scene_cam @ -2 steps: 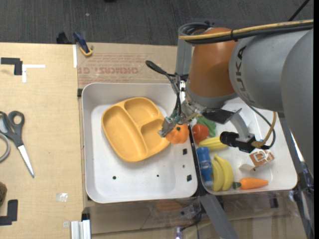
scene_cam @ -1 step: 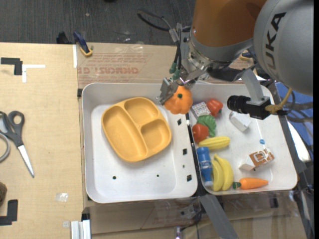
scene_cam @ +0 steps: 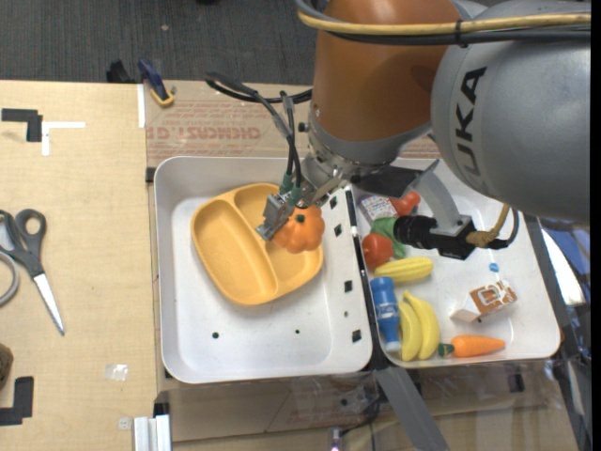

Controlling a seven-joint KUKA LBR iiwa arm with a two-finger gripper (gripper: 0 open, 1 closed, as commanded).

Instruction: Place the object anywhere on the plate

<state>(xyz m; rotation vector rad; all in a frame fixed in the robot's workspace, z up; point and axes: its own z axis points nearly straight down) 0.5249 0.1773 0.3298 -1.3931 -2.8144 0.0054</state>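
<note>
A yellow divided plate (scene_cam: 239, 252) lies in the left white bin (scene_cam: 188, 346), toward its back. An orange pumpkin-shaped toy (scene_cam: 299, 232) is at the plate's right side, over the right compartment near the rim. My gripper (scene_cam: 285, 214) hangs from the big orange and grey arm directly against the toy's upper left. The wrist hides the contact, so whether the toy is gripped or resting on the plate cannot be made out.
The right bin (scene_cam: 535, 346) holds a red tomato (scene_cam: 377, 248), a corn cob (scene_cam: 404, 270), a blue can (scene_cam: 384, 303), bananas (scene_cam: 420, 325), a carrot (scene_cam: 474, 347) and a small box (scene_cam: 493, 298). Scissors (scene_cam: 33, 261) lie on the bench at left.
</note>
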